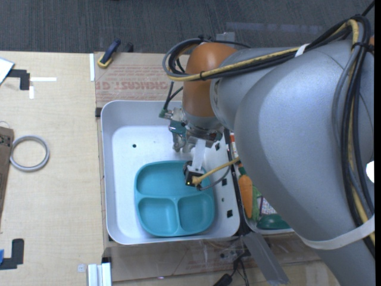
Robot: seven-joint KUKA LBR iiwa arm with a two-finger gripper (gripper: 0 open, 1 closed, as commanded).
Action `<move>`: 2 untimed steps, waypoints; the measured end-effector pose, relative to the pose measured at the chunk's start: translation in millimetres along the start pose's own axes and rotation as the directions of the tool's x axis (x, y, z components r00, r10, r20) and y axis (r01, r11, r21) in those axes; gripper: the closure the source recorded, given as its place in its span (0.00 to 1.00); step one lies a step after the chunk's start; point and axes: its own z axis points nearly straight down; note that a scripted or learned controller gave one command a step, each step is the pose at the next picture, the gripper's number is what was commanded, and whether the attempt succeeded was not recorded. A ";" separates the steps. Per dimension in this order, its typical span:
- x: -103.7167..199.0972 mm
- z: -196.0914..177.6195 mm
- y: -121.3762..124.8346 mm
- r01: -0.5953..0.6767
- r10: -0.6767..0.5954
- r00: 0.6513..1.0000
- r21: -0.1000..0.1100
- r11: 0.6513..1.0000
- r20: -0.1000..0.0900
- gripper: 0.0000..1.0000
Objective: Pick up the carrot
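My pincer (181, 142) hangs over the teal divided plate (158, 212), apart from the carrot (244, 190), so no grasp is possible; I cannot tell its opening.

arm (286, 100) overhanging carrot (244, 194), open bin (122, 159) floor left of plate (146, 180)
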 end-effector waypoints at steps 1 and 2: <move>-7.8 -142.5 17.1 -0.137 0.137 0.991 -0.001 0.991 0.000 1.00; 61.9 -132.0 16.8 -0.202 0.202 0.979 0.000 0.979 0.001 1.00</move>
